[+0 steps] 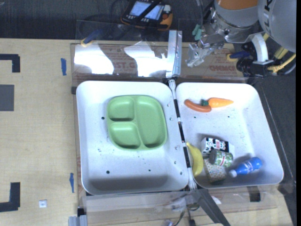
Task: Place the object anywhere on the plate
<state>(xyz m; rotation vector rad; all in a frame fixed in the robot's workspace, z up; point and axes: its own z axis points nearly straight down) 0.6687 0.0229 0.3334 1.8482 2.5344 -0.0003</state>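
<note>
Fingers: cannot tell whether spread or closed; nothing visibly between them.
Gripper (196, 55): raised beyond the right bin (270, 126), at twelve o'clock.
Carrot (208, 104): right bin's far end.
Plate (137, 121): green, left bin.
Advice: descend squarely, pinch the carrot's middle.

A: What lies left of the gripper (196, 55)?
B: A handheld controller (146, 12), screen lit.
A: And nearer the camera than it?
B: A white left bin (89, 140) touching a white right bin (263, 126); blue tape (63, 66) far left
</note>
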